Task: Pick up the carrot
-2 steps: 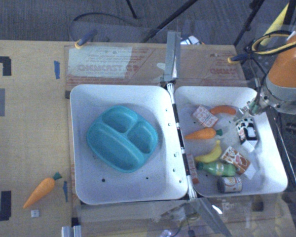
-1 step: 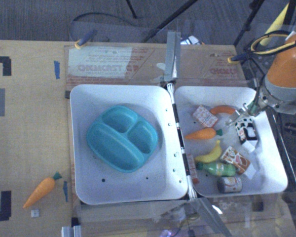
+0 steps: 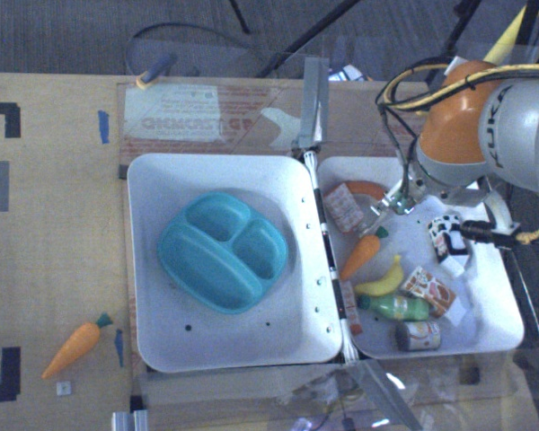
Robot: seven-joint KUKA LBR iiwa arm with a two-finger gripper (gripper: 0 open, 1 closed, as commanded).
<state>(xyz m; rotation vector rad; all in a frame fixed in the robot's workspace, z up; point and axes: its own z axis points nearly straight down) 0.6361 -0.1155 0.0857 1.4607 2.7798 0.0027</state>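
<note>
I see the carrot (image 3: 360, 254), orange with a green top, lying slantwise in the right bin (image 3: 508, 321) near its left edge, leafy end pointing up-right.

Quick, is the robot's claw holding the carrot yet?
Gripper: just above the carrot in the right bin; whether it is open or shut cannot be told.

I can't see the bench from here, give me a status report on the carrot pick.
Hand over right bin, above carrot. Carrot lying free. Banana and box crowd it.
</note>
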